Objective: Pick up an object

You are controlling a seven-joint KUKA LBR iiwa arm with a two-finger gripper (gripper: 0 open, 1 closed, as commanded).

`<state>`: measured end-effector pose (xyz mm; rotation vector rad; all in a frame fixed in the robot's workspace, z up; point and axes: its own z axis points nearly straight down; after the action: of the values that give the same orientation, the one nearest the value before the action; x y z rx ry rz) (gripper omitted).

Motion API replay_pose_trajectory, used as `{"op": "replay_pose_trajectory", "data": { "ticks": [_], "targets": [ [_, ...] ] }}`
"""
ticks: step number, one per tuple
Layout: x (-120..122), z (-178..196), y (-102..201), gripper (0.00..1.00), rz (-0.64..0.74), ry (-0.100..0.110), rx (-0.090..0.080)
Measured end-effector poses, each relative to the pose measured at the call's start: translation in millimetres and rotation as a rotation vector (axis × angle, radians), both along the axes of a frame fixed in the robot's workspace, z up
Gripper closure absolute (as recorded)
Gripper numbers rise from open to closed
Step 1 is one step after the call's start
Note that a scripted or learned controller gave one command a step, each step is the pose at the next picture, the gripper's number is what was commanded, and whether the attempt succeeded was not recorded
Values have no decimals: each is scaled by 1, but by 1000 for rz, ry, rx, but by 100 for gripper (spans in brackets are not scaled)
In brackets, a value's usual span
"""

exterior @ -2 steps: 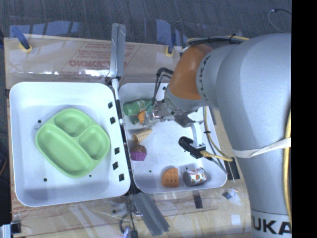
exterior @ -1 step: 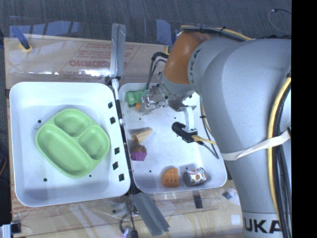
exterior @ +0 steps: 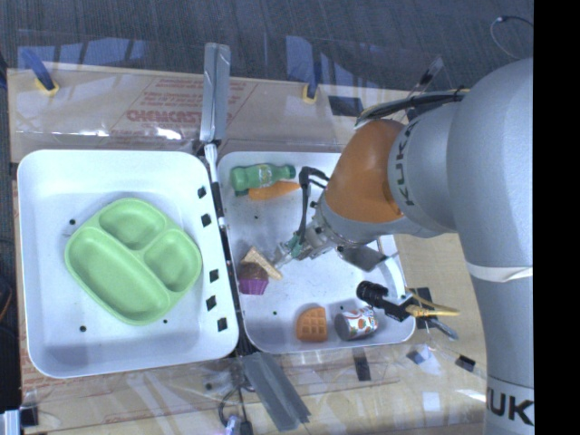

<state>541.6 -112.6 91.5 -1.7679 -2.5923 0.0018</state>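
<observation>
Two shallow white bins sit side by side on the tabletop (exterior: 109, 107). The left bin (exterior: 45, 333) contains one item, a green divided plate (exterior: 133, 259) with three compartments, lying flat near the bin's centre. The right bin (exterior: 272, 329) contains six loose items: one green bottle (exterior: 258, 176) at the far side, with one orange carrot-like piece (exterior: 275, 190) touching it; one tan wedge (exterior: 260, 263) resting on one purple cup (exterior: 253, 285) near the left wall; and, at the near side, one orange waffle-shaped piece (exterior: 312, 323) just beside one small can (exterior: 358, 323). The arm (exterior: 435, 170) reaches in from the right; its gripper (exterior: 294, 246) hangs over the bin's middle, just right of the wedge. Whether the jaws are open or closed cannot be told.
</observation>
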Motion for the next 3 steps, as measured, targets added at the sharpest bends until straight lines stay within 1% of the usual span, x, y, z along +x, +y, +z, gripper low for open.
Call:
{"op": "replay_pose_trajectory", "data": {
  "ticks": [1,2,3],
  "targets": [
    [78,1,3,0,-62,-3,-2],
    [110,-2,12,0,29,20,-1],
    [110,-2,11,0,66,21,-2]
  ]
}}
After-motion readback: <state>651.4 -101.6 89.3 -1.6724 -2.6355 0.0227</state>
